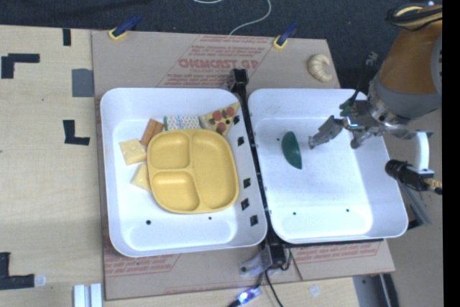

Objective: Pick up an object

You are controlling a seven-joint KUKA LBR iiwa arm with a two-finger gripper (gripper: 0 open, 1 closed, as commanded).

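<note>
A dark green, leaf-shaped object [291, 149] lies alone on the floor of the right bin [338, 223], near its left side. My gripper [339, 138] hangs over the same bin, to the right of the green object and apart from it. Its two dark fingers are spread, one [321, 136] pointing toward the object and the other [358, 141] further right. Nothing sits between them. The left bin [122, 226] holds a yellow divided plate [192, 170] with several small flat food pieces [134, 151] tucked around its upper and left edges.
A beige knobbly object [320, 67] rests on the cardboard beyond the right bin's far corner. A black divider [248, 154] runs between the bins. The grey and orange arm [410, 75] fills the right edge. A white cable [230, 0] loops at the back.
</note>
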